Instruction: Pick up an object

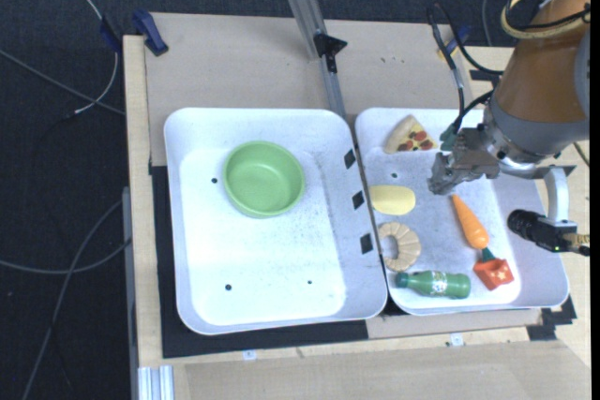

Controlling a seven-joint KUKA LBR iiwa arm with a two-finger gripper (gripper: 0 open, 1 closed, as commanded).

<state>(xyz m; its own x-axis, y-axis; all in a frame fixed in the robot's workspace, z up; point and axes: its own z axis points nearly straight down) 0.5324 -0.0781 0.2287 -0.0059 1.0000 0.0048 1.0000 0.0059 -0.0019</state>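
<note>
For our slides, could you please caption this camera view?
Gripper hovers over the right bin beside a carrot; a green bowl sits in the left bin.

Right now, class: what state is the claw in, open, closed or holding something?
Claw: over the right bin, just above the carrot; open or closed cannot be told, and nothing is seen in it.
</note>
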